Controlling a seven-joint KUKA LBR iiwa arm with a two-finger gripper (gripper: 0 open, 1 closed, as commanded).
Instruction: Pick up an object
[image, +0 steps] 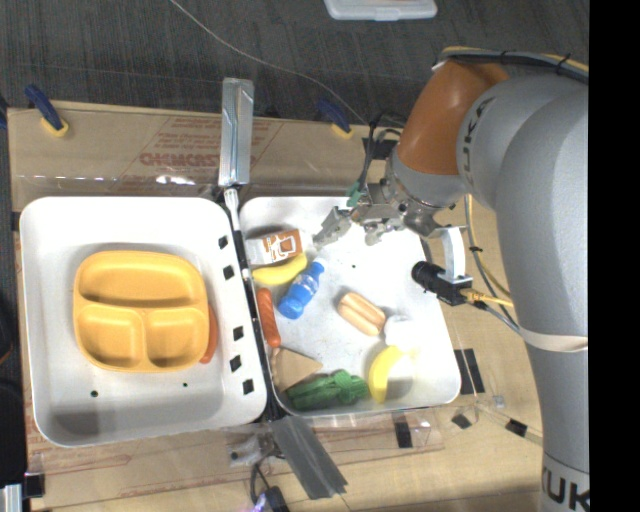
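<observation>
The right bin (432, 310) holds several small items. Among them are a blue bottle (300, 290), a yellow banana (279, 271), a brown box (279, 244) and a tan hot-dog bun (360, 313). My gripper (352, 229) hangs over the bin's far edge, right of the brown box and above the blue bottle. Its fingers are spread open with nothing between them. The grey arm and its orange band (440, 125) reach in from the right.
A yellow piece (383, 370), a green vegetable (325, 390) and an orange carrot (265, 316) lie along the right bin's near and left sides. The left bin (50, 400) holds a yellow divided tray (140, 308). A metal divider (236, 130) stands between the bins.
</observation>
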